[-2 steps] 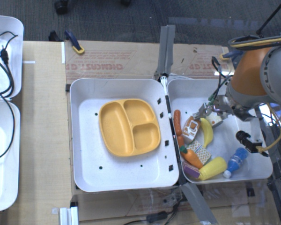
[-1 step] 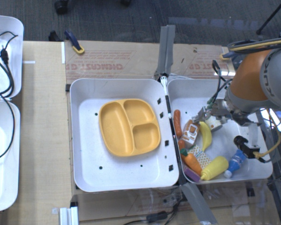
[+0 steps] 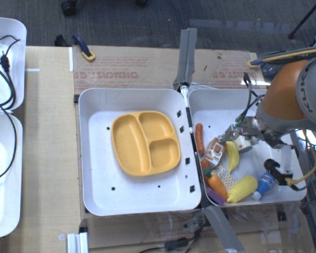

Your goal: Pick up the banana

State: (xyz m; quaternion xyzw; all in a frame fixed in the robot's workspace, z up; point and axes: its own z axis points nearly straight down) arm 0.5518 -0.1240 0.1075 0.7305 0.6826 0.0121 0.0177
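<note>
Banana (image 3: pixel 232 156) is lying under my gripper (image 3: pixel 236 136), jaw state I cannot tell; I'm centring over its middle before closing.

The bench (image 3: pixel 47 141) carries two white bins (image 3: pixel 89 157) side by side.

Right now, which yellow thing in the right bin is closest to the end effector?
The banana, curved, just below the end effector. The yellow bottle lies farther off, toward the bin's front edge.

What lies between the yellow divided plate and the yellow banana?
In the camera view, between the yellow divided plate and the yellow banana lie the bins' adjoining walls, an orange-red sausage and a small printed packet.
</note>
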